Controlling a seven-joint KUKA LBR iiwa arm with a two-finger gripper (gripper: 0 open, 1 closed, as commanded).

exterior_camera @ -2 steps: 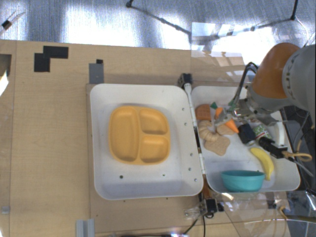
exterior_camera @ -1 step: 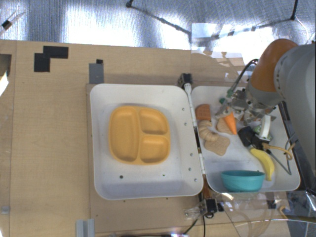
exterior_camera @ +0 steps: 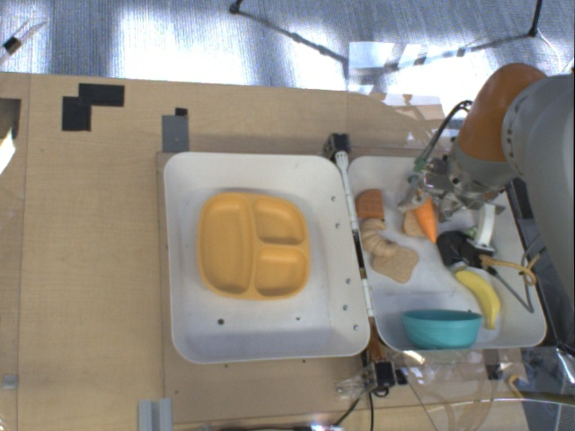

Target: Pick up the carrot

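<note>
Carrot [exterior_camera: 428, 223] lies in the right-hand bin [exterior_camera: 395, 299], its upper end tucked under the gripper [exterior_camera: 429, 194], which hangs on the arm reaching in from the right, wrist turned downward, its own bulk hiding whether the gripper is open or closed.

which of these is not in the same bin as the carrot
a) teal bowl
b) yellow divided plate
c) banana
B: the yellow divided plate lies by itself in the far bin, while the carrot, the banana and the teal bowl all lie in the arm-side bin.
</note>
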